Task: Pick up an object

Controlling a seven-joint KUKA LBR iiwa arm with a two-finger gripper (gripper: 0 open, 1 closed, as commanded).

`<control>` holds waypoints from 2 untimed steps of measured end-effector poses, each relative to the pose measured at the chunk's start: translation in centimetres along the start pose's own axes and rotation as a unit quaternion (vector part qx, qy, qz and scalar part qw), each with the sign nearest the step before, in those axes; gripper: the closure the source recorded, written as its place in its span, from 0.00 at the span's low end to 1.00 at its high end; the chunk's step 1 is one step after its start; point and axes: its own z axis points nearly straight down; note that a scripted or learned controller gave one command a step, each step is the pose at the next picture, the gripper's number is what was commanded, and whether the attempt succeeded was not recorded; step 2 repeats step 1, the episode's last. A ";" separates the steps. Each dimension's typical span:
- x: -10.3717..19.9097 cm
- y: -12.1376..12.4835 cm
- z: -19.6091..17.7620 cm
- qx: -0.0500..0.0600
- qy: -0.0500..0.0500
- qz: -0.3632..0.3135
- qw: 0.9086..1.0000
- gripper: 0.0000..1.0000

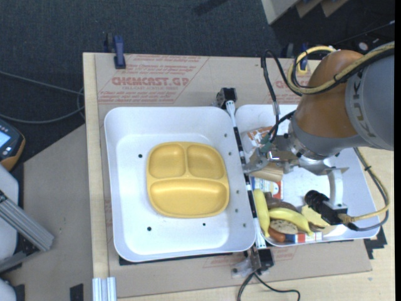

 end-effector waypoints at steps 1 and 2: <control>4.4 2.3 -1.3 0.001 -0.001 0.001 1.000 1.00; 4.4 2.3 -1.3 0.001 -0.001 0.001 1.000 1.00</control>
